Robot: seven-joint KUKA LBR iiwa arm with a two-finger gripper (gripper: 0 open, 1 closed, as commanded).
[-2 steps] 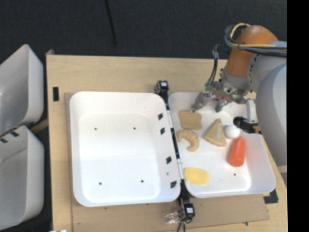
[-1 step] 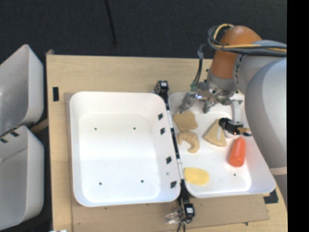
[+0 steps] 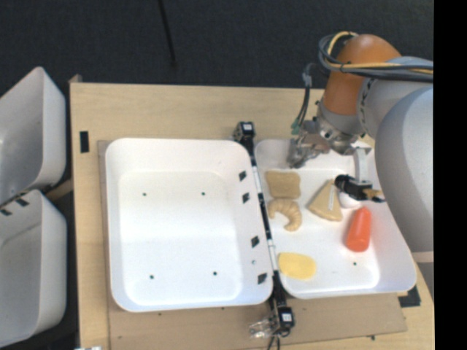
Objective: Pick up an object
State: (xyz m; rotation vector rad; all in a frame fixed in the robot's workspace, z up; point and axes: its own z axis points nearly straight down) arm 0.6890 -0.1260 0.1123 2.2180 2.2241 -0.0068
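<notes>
Apparently light and stiff, the tan bread slice lies flat just beneath the claw, whose spread I cannot tell, back-left in the right bin; pinch across its side edges.

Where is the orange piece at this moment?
In the camera view, the orange piece lies in the right bin, toward its right side, just right of the tan wedge.
</notes>
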